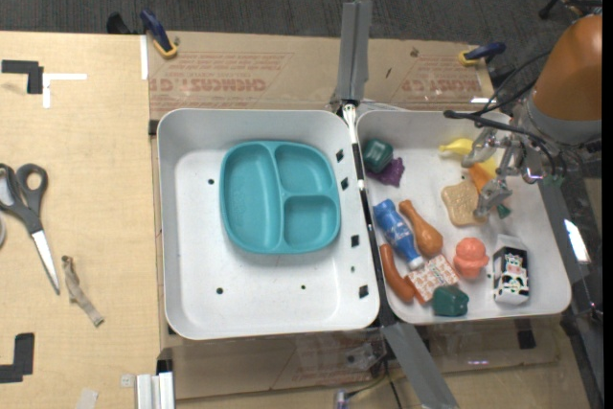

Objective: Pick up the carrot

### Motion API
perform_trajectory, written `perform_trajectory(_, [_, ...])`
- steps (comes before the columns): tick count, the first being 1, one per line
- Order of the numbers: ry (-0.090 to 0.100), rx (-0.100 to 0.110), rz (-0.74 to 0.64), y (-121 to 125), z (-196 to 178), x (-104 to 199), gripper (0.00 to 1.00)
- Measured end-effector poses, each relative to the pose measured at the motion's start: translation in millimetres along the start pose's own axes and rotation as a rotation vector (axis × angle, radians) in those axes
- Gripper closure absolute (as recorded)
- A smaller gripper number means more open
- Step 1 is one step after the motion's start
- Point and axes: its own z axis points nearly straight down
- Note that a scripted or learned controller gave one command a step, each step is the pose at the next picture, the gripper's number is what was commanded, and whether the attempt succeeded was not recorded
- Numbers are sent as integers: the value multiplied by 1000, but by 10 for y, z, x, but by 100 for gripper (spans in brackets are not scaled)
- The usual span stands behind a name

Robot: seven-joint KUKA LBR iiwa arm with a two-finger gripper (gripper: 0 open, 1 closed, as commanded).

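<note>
Cardboard (pixel 287 72) behind both bins bears mirrored red lettering, hard to read.

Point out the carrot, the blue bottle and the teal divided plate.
carrot (pixel 482 171), camera view, on its orange body beside the gripper.
blue bottle (pixel 397 229), camera view, mid-body.
teal divided plate (pixel 251 196), camera view, floor of its large compartment.

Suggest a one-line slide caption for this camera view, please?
Gripper hovers over the right bin of toy food, near the carrot; teal plate in the left bin.
</note>
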Motion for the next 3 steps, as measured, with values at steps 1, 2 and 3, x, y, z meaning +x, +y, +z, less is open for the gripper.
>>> perform_trajectory(1, [0, 2, 343, -8, -3, 172, 0])
perform_trajectory(2, [-5, 3, 340, -4, -112, 153, 100])
perform_trajectory(3, [0, 2, 474, 398, -808, 127, 100])
